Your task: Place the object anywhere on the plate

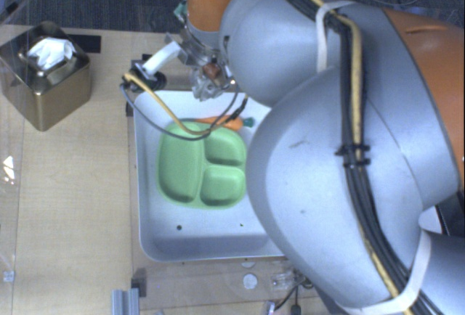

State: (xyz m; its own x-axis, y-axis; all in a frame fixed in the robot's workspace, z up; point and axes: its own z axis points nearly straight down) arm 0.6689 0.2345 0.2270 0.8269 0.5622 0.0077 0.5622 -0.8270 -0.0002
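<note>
A light green plate (203, 168) with three compartments lies in the left white bin (152, 226). An orange carrot-like object (221, 120) with a green tip lies in the bin just past the plate's far edge, touching or nearly touching its rim. My gripper (207, 88) hangs above the bin's far wall, close over the orange object. The big grey arm covers the whole right side of the view.
A brass-coloured box (47, 92) holding white tissue stands on the wooden bench at the far left. A yellow and black cable (156, 107) loops from the wrist down over the plate's far edge. Bare bin floor lies in front of the plate.
</note>
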